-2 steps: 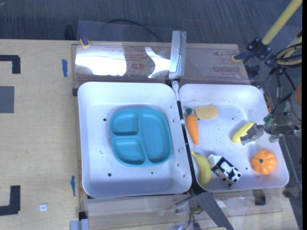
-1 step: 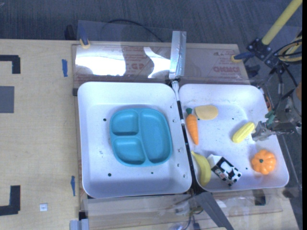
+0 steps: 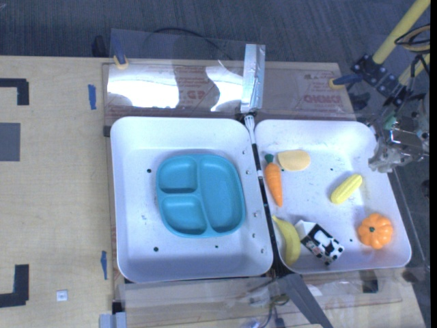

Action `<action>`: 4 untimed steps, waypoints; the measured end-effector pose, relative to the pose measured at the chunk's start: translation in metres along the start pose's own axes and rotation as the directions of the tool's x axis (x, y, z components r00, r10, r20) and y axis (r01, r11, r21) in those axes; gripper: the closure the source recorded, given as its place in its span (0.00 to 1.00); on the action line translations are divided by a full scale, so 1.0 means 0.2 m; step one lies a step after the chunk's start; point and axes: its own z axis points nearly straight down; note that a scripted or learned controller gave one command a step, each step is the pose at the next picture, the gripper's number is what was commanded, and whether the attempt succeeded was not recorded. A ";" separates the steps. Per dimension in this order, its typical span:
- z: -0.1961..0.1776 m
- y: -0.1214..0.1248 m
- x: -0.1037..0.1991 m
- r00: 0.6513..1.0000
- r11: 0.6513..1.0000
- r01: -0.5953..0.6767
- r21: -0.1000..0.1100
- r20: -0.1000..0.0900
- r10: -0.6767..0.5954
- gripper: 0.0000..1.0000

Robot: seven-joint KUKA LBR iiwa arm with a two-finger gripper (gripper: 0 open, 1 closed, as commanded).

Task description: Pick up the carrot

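Robot hardware, right edge of frame.

Gripper (image 3: 390, 150): pale grey and silvery metal block at mid-right, over the rim of the right-hand bin; blocky and angular, with small dark fittings and a greenish spot on top. Detail blurred; finger shape unclear.

Wrist section (image 3: 413, 137): dull grey metal housing just right of the gripper, cut off by the frame edge.

Cables (image 3: 410, 80): thin dark wires looping above the wrist in the upper right, running toward a black bracket (image 3: 374, 72).

Yellow tube (image 3: 406, 20): slanted yellow cylinder in the upper right corner, rising from that bracket.
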 end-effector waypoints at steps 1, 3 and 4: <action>0.00 0.00 0.00 1.000 1.000 0.000 0.000 0.000 0.000 0.00; 0.80 -0.25 -0.19 0.953 0.953 0.302 -0.001 -0.009 -0.302 0.00; 0.55 -0.06 -0.06 0.907 0.907 0.422 -0.004 0.000 -0.422 0.00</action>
